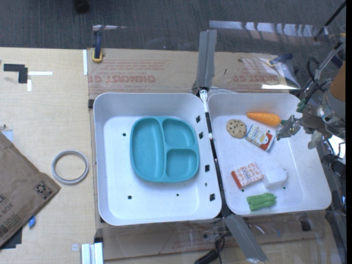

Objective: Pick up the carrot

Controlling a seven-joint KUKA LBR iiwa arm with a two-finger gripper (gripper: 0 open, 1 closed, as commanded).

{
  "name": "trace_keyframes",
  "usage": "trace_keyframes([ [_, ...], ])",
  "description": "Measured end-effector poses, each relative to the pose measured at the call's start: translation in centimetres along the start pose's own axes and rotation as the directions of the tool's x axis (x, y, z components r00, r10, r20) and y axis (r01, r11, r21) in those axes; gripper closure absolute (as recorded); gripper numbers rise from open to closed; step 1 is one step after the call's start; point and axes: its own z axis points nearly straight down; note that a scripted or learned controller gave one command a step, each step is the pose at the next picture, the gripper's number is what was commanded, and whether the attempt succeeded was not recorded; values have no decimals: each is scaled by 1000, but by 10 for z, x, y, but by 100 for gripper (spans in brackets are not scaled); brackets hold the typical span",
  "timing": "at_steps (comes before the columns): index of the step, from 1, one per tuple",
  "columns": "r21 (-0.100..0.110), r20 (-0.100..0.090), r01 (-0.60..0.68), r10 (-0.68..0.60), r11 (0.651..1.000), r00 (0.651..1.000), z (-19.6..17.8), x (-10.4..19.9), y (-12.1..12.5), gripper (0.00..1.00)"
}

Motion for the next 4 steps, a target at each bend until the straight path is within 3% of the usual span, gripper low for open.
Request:
trace_keyframes([
  [1,-2,0,314,-314,949,949,28,-4,35,0],
  [2,-3,1,307,-307,952,952,57,-10,98,0],
  [3,-3,0,228,-228,974,974,115,16,123,0],
  [4,8,2,231,-231,973,973,108,14,121,100],
])
